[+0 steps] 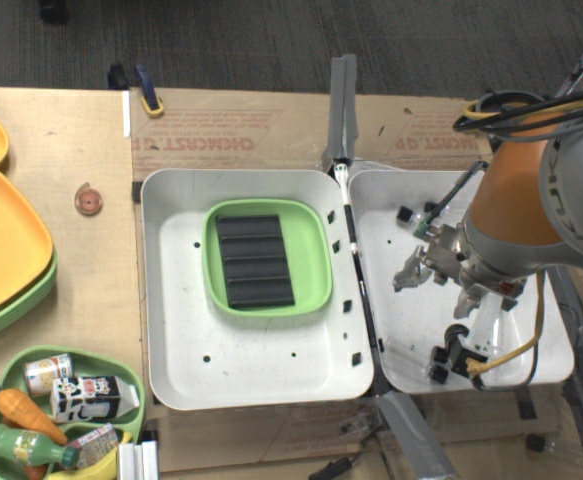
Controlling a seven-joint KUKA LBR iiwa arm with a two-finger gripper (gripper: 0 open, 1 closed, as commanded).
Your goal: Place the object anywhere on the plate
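A green square plate [314, 258] lies in the left white bin [176, 298]. A dark grey ridged rectangular object [254, 260] rests flat on the middle of the plate. My gripper [418, 266] hangs over the right white bin [391, 348], well to the right of the plate and apart from the object. The grey arm with its orange band [511, 193] reaches in from the right and hides much of that bin's floor.
The bins meet at a raised rim [356, 268]. Cables and black fittings [453, 353] trail under the wrist. Yellow plates [6, 248] and a green bowl of toy groceries [61, 413] sit on the bench at left.
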